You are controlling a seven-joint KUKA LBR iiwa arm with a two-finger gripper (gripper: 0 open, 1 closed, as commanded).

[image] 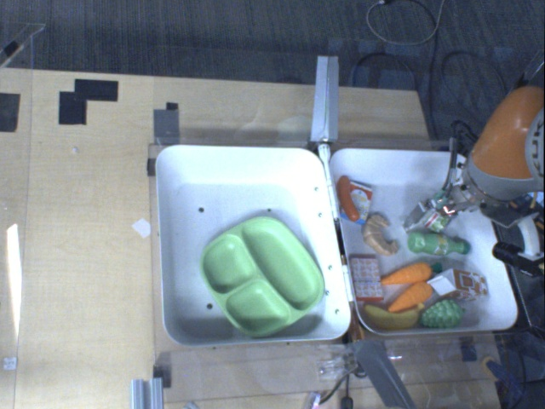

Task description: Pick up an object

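The right bin [392, 167] holds several toy foods. A red sausage packet [351, 196] lies at its left, with a tan bread roll [380, 233] below it. A green bottle [438, 244] lies on its side in the middle. Two orange carrots [407, 274] sit below it, next to a waffle square [366, 278], a yellow banana [391, 317], a green bumpy fruit [442, 313] and a small brown carton [467, 285]. My gripper [433, 215] reaches in from the right and hangs just above the green bottle's upper left end. I see nothing held in it.
The left bin [187, 186] holds a green divided plate [261, 274]. A metal post [326, 100] stands between the bins at the back. The arm's orange band [509, 139] and grey body overhang the right bin's right rim. Cables lie behind the bench.
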